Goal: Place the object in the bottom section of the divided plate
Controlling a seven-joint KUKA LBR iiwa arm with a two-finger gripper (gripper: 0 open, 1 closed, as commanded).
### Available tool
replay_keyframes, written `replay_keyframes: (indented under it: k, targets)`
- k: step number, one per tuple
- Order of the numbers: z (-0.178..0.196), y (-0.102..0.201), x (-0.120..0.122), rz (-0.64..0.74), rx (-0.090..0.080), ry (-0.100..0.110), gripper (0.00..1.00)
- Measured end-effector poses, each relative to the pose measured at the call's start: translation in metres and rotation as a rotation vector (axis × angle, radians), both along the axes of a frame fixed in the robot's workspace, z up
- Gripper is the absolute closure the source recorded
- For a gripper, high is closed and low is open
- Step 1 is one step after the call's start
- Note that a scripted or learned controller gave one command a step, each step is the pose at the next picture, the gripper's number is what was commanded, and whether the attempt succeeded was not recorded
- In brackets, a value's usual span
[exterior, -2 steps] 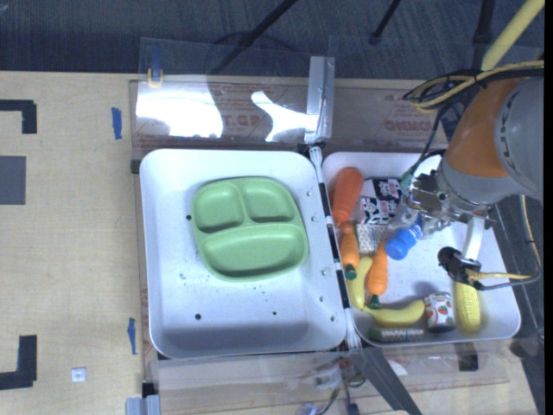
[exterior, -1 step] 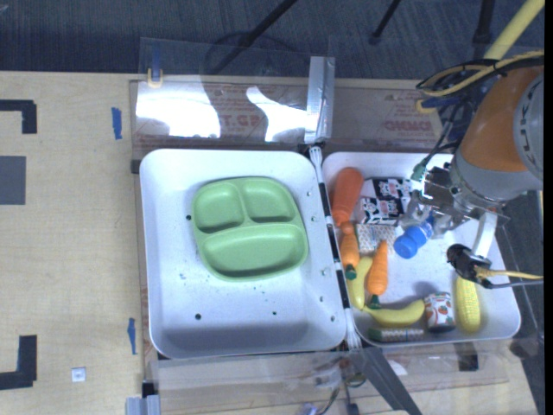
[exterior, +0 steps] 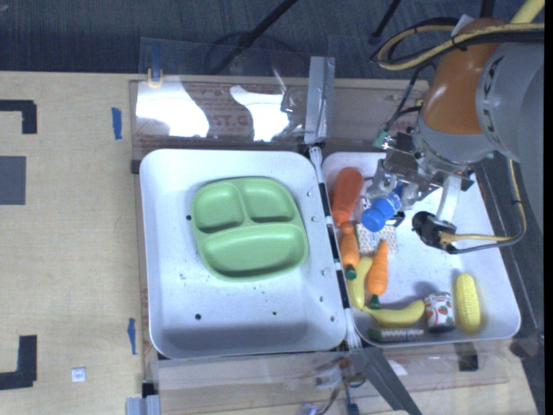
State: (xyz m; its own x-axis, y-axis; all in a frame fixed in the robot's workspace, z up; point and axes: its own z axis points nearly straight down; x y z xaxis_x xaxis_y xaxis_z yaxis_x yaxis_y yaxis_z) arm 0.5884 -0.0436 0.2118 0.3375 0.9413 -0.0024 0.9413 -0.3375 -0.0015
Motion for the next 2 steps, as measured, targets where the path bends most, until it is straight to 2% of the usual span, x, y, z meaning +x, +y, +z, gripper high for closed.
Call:
replay_keyframes:
  k: [1, 2]
  targets:
    - [0.052, 0.111, -0.015, -0.069, -0.001, 0.000, 1.00]
    - [0.086, 0.181, -0.048, -0.238, -0.002, -0.002, 1.00]
